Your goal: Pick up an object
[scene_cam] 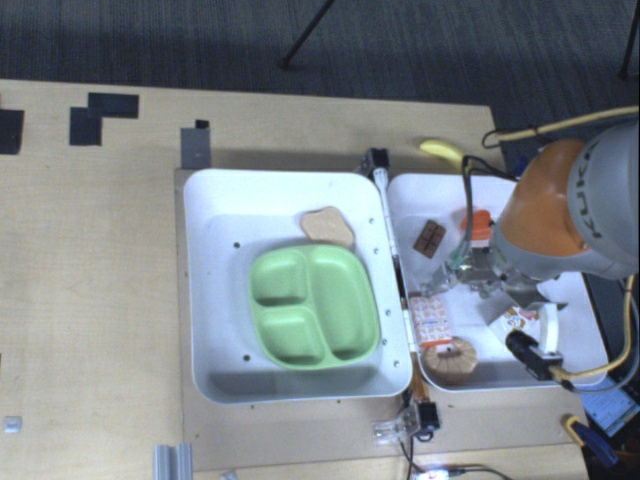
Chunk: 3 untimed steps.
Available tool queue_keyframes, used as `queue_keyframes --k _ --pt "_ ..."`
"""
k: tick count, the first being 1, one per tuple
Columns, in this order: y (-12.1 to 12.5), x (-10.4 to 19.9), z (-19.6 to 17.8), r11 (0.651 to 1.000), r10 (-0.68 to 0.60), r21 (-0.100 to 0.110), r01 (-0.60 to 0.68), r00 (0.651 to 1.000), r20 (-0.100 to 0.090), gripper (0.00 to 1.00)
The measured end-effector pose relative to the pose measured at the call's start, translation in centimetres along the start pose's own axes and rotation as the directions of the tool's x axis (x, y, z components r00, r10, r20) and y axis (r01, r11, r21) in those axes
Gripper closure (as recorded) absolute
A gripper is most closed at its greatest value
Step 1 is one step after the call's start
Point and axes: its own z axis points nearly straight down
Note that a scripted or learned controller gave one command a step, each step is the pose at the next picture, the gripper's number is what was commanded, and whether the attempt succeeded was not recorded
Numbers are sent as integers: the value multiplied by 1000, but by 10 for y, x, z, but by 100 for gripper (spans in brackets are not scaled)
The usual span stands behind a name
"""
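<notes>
Roughly mid-way along right bin (592, 340): tool (468, 266), open or closed not discernible, partly hidden under grey-and-orange arm (560, 213). Two white bins; left bin (200, 268) well to tool's left, holding one green divided plate (313, 304) and one tan slice (326, 226). Close around tool: one brown square (430, 238) to upper left; one orange item (479, 226) just behind, partly covered; one printed packet (430, 320) just below-left, long axis running toward near rim; one brown round piece (450, 360) at its near end; one white wrapper (521, 318) to lower right, hard to identify.
</notes>
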Motion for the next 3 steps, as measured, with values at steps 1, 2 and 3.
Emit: queue_keyframes --k 1,2,3 --pt "2 1 -11 1000 -1 -3 1 1000 -2 100" --pt "2 1 -11 1000 -2 -3 2 1000 -2 0" --pt "24 -3 17 1000 0 19 0 1000 2 0"
